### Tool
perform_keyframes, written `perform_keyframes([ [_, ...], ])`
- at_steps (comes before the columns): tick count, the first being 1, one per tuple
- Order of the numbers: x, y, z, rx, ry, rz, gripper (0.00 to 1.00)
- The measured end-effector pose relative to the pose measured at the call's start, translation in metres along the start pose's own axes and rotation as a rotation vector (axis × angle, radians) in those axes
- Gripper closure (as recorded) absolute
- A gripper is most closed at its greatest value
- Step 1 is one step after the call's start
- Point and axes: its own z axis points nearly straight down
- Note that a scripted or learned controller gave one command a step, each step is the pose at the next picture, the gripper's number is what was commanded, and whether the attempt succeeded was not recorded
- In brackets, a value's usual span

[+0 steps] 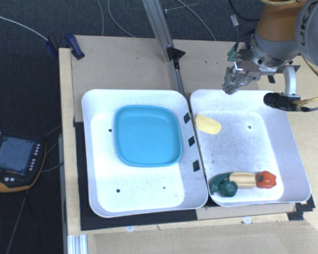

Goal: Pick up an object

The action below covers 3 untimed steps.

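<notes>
The right bin holds a pale yellow piece near its left wall. Along its front wall lie a dark green object, a tan stick-like piece and a red object, side by side. My gripper hangs above the back rim of the right bin, well behind all of these objects. I see nothing between its fingers.
The left bin carries a blue square plate. A metal pole slants up from between the bins at the back. A black handheld pendant lies off the bench at the left. Cables run across the dark floor.
</notes>
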Motion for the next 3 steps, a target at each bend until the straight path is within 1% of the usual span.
perform_keyframes([
  [1, 0.060, 0.004, -0.003, 0.001, 0.000, -0.001, 1.00],
  [2, 0.106, -0.005, 0.001, 0.001, 0.000, 0.001, 1.00],
  [3, 0.169, -0.002, 0.008, 0.002, 0.000, 0.000, 1.00],
])
